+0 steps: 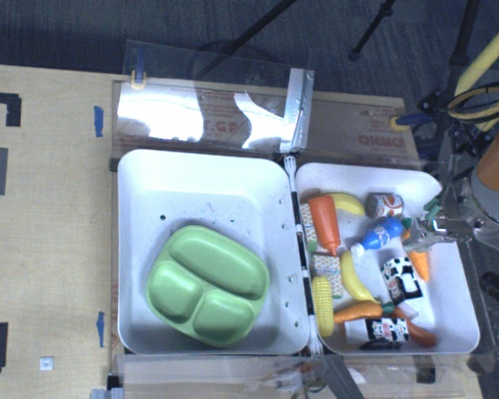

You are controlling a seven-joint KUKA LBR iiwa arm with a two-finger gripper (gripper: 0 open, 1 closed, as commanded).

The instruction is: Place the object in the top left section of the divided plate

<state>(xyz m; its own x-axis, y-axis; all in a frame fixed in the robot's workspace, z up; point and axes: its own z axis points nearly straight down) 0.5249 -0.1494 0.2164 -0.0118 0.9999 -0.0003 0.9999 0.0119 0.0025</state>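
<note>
Two shallow white bins sit side by side on the pale wooden desk (36, 249), their plastic walls smooth and slightly glossy with rounded corners. The left bin (149, 180), in the middle of the frame, carries a green divided plate (208, 285) near its lower edge: a matte, rounded piece, tilted on the diagonal, with one large section toward the upper right and two smaller ones toward the lower left.

The right bin (457, 321) holds a loose heap of toy food and small items. An orange carrot-shaped piece (325, 223) lies along its left side, a curved yellow banana (347, 204) above it, and a second banana (354, 277) runs down the middle. A knobbly yellow corn cob (322, 306) lies beside the dividing wall, with a smaller orange carrot (357, 311) crossing just to its right. A blue and white bottle (380, 235) rests near the centre, a small can (385, 203) at the upper part, and two black-and-white cow-patterned pieces (400, 280) and (387, 329) toward the lower right.

The arm (496, 167) enters at the right edge of the frame, its orange band showing above grey metal hardware. The gripper (429, 226) hangs over the upper right part of the right bin, just beside the blue bottle and a small orange piece (420, 264). Whether it is open or closed on anything, I cannot tell; nothing is clearly seen held.

A clear sheet (204, 107) with bright glare stands behind the left bin.
</note>
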